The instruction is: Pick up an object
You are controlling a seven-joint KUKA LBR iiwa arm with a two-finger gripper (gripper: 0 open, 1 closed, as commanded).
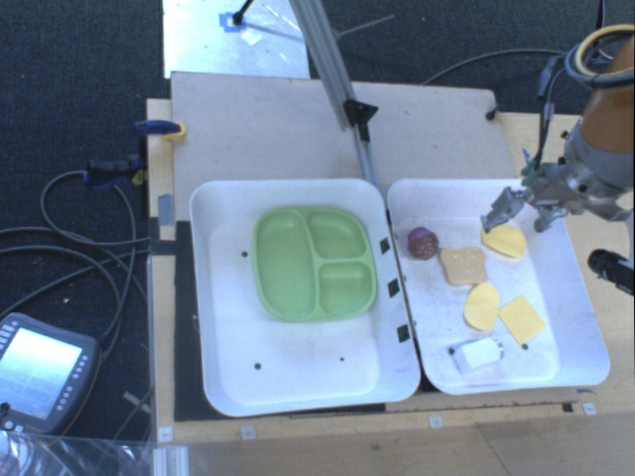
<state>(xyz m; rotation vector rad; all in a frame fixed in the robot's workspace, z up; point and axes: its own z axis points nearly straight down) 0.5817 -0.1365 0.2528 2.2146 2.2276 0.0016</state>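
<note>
The right bin (571, 266) holds several small items: a dark red ball (423, 242), a tan toast slice (462, 265), a yellow wedge (504, 242), a yellow oval piece (481, 306), a yellow square slice (521, 319) and a white block (479, 353). My gripper (524, 213) hovers over the bin's far right part, just above and behind the yellow wedge. Its fingers are spread apart with nothing between them.
In the left bin (228, 365) lies a green divided plate (316, 263). A slanted metal pole (327, 48) crosses behind the bins. Cables and a teach pendant (40, 370) lie on the floor at the left.
</note>
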